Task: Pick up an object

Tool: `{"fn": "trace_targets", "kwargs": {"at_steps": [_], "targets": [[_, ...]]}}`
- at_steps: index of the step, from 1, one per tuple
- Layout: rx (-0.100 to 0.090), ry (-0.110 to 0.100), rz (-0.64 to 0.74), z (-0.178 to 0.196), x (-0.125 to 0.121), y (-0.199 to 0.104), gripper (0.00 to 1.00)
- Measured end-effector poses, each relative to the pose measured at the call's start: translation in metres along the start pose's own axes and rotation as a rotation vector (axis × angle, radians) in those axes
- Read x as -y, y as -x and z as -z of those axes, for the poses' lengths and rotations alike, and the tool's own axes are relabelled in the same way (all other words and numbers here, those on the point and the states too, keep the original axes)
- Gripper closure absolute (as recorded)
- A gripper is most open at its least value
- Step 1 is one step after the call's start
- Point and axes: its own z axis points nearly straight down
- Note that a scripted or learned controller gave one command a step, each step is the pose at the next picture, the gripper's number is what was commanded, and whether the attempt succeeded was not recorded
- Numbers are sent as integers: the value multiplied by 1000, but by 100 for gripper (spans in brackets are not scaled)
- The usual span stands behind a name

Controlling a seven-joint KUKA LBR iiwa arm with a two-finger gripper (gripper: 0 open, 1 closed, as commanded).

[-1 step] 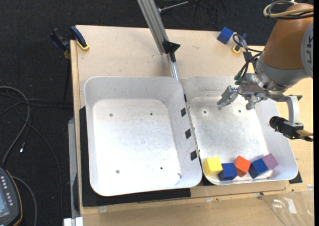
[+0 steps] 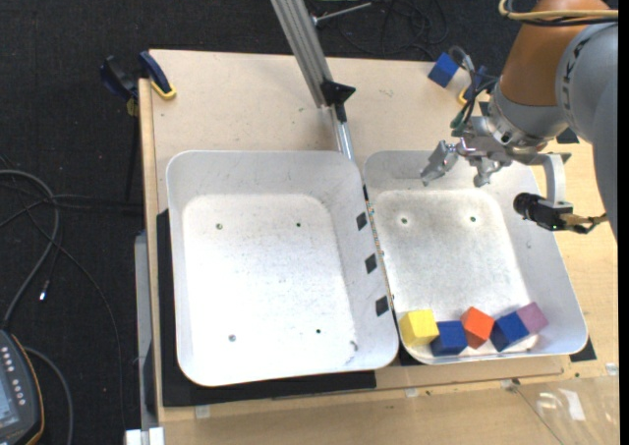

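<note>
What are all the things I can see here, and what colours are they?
Left bin: one, white, left side of bench.
Right bin: one, white, beside it.
Yellow block: one, near edge of right bin.
Blue blocks: two, same row, either side of the orange one.
Orange block: one, middle of row.
Purple block: one, right end of row.
Clamp: one, blue, bench's far right.
Arm: one, grey with orange band.
Gripper: one, open, above right bin's far edge, holding nothing.
</note>
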Motion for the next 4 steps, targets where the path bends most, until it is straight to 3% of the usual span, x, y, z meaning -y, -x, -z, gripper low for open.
{"fn": "trace_targets", "kwargs": {"at_steps": [1,2,3,4], "targets": [[-1,-2,0,3,2,-1,0],[-4,-7,3,-43,16,-34,0],[-2,0,-6,21,92,-29,0],[-2,-2,-5,13,99,-10,0]]}}
